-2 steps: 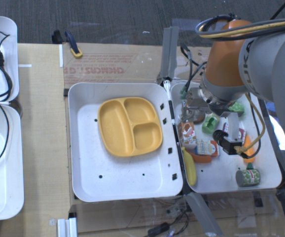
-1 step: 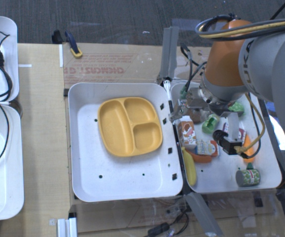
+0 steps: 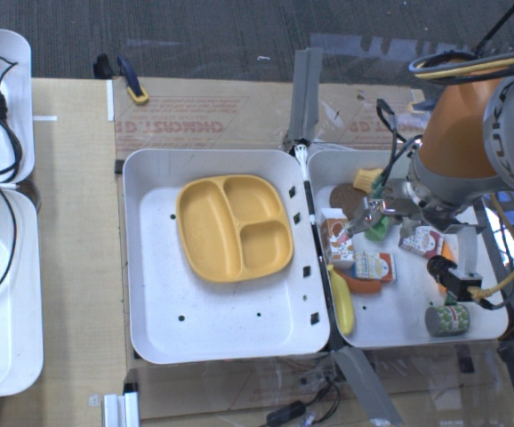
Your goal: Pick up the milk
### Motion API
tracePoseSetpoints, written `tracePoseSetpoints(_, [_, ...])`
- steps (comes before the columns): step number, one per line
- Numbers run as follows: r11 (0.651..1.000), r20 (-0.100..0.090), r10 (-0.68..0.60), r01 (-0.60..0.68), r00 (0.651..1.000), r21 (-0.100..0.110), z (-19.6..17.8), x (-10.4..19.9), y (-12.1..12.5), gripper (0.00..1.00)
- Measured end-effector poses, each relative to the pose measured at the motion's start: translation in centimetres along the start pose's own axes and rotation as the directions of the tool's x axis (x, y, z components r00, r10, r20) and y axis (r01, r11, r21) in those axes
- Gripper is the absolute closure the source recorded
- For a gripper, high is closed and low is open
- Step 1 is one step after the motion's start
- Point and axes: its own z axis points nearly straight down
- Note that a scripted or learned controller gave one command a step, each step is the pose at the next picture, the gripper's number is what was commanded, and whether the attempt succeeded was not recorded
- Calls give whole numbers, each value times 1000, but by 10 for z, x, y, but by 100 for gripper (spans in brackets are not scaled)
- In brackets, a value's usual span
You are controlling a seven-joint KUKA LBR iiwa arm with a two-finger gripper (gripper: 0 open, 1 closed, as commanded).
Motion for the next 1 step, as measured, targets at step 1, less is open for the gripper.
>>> tracePoseSetpoints(1, [996,0,-84,84,996,-2,0,70,29,0])
